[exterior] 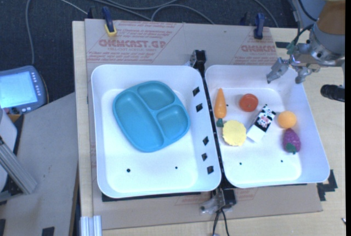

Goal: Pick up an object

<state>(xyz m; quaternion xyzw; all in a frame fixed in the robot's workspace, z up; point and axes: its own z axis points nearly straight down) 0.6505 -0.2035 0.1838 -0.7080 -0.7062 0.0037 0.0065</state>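
Observation:
The right bin (307, 172) holds an orange carrot (220, 102), a red tomato (248, 102), a yellow round piece (234, 133), a white carton with black cow spots (261, 123), an orange ball (286, 119) and a purple fruit (291, 140). My gripper (287, 74) hangs over that bin's far right corner, above and to the right of the tomato. Its fingers are spread apart, with nothing between them.
A blue divided plate (151, 114) lies in the left bin (104, 136). Black clips run along the divider between the bins (204, 119). Blue clamps (109, 23) hold the cardboard at the back. A small screen (19, 88) stands off the bench at left.

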